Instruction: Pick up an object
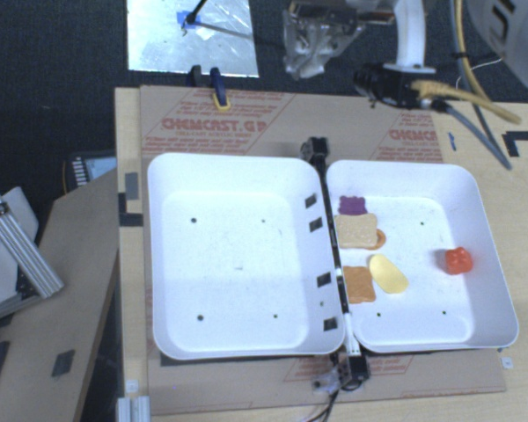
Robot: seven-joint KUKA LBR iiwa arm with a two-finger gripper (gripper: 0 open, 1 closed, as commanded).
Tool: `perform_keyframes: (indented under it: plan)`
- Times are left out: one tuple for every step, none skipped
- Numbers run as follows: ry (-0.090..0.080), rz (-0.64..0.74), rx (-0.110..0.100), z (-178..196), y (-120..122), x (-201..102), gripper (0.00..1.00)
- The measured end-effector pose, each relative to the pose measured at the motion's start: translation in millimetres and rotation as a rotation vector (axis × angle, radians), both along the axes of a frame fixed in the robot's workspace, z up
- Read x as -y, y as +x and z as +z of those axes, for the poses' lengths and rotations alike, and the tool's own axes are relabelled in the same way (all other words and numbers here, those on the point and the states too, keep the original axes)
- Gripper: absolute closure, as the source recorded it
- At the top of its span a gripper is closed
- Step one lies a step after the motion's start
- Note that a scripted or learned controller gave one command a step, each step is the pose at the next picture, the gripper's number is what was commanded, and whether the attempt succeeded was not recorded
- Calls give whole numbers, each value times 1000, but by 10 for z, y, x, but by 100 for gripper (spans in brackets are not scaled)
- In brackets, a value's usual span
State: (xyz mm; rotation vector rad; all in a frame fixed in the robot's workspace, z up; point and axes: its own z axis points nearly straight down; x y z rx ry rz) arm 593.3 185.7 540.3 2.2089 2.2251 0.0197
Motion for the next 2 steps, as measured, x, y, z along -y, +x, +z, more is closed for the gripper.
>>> perform_keyframes:
  plan:
    - [-3, 1, -11, -60, 283, -514, 100]
    - [-3, 1, -13, -43, -386, -491, 100]
